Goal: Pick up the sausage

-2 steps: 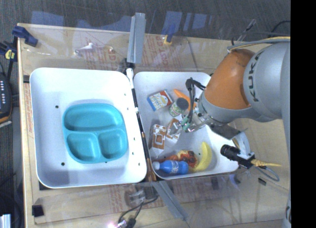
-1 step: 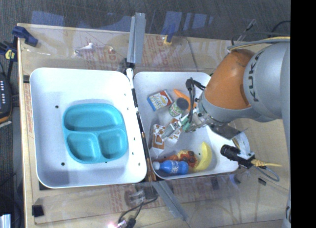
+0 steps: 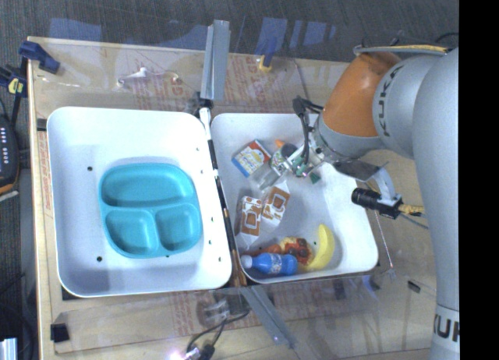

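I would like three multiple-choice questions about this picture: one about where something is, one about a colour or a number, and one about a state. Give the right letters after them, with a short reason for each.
1. Where does the banana lie?
A. in the left bin
B. in the right bin, near its front edge
C. on the bench outside the bins

2. How many compartments has the blue tray?
A. three
B. two
C. five

3. How does the bottle stand?
A. upright
B. lying on its side
C. leaning on the tray

Answers: 1 B, it lies by the near wall of the right bin. 2 A, one long compartment above two smaller ones. 3 B, its length runs flat along the bin floor.
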`<state>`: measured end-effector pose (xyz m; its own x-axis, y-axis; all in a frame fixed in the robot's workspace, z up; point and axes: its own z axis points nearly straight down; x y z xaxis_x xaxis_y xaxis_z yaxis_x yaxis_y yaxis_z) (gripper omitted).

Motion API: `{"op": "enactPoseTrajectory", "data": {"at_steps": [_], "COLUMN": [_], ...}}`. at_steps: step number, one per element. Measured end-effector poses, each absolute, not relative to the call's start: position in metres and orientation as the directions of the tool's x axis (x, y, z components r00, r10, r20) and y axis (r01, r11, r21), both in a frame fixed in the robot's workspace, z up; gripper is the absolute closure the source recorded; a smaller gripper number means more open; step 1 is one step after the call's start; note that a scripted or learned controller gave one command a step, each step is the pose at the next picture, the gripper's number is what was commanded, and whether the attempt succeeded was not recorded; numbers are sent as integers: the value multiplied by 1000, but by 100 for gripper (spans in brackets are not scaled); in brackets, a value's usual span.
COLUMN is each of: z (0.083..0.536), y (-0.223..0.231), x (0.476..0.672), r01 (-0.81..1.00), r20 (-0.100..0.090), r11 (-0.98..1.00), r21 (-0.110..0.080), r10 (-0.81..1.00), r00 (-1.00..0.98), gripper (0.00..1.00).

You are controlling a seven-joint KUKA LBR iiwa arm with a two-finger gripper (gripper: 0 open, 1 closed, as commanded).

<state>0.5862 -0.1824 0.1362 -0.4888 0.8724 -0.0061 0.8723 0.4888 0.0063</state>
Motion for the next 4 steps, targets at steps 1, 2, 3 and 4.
{"op": "enactPoseTrajectory", "data": {"at_steps": [1, 2, 3, 4], "z": [174, 92, 102, 167], "y": [-195, -209, -208, -148], "x": [503, 477, 478, 498], "r01": [724, 898, 896, 977], "r20": [2, 3, 6, 1], "r11": [689, 440, 445, 212], "r21": [-1, -1, -2, 0], "r10": [724, 898, 896, 977], "r00": [-689, -440, -445, -212], "gripper": [0, 0, 100, 100]}}
